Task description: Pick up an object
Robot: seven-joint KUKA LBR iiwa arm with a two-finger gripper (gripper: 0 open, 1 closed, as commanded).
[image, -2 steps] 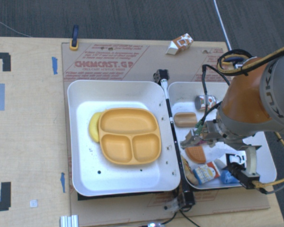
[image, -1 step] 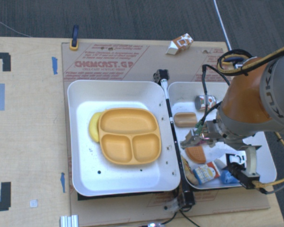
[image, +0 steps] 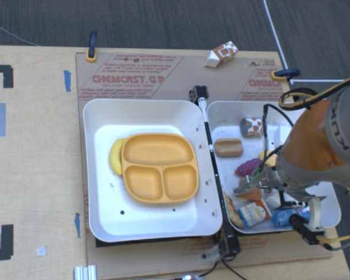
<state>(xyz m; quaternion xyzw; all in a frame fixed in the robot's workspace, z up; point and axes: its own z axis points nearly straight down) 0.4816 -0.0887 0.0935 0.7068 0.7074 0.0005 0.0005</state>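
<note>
Nearest, the jaws [image: 249, 186] hang low in the right bin [image: 332, 214] among small items, beside a purple piece [image: 247, 167]; whether they are clenched I cannot tell. Nothing looks lifted yet. Farther off, a brown block [image: 228, 147] lies untouched.

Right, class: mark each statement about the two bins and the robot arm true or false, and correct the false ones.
1. The divided orange tray lies in the left bin. True.
2. The arm reaches over the left bin. False: it is over the right bin.
3. A purple object lies in the right bin. True.
4. The brown bun-like item sits on the orange tray. False: it lies in the right bin.
5. A yellow object shows at the tray's left edge. True.
6. The small carton lies inside the left bin. False: it lies on the board beyond the bins.
</note>
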